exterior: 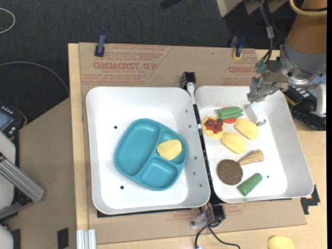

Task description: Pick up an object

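A: Gripper (258,94) above the right bin's (295,165) far edge, holding nothing; open or clenched, can't tell.
B: Approach step, then. Targets?
A: Toy food (236,139) mid-bin, nearer than gripper. Next: descend, centre, close.

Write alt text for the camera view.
A grey robot arm's gripper hovers over the right bin, above toy foods: a green vegetable, pizza slice, two yellow pieces and a cone. The left bin holds a blue divided plate with one yellow piece.

Grey arm (306,56), orange band, seemingly metallic tool (258,94)
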Tool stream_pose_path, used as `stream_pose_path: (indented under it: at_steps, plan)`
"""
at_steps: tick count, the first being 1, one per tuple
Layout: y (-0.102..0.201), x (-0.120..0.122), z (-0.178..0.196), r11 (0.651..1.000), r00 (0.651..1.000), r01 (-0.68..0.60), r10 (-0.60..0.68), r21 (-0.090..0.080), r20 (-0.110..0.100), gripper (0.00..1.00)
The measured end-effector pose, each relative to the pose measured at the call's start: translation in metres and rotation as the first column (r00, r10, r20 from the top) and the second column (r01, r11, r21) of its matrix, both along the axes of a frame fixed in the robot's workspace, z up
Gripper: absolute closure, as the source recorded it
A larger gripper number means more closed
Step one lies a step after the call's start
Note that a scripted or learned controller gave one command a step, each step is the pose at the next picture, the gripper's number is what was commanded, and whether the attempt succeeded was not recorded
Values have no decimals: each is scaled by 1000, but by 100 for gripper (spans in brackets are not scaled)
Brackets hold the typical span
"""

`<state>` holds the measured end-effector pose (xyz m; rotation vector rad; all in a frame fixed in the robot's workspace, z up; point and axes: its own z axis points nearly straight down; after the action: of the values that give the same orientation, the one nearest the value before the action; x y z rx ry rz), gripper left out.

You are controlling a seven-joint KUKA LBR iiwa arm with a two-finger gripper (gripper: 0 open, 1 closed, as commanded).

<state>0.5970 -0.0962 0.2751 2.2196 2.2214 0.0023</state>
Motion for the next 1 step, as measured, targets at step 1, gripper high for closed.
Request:
stream_pose_path:
  at_steps: [1]
  plan:
    - [94,-64,115,1000,1000,-10,10,3,9,100]
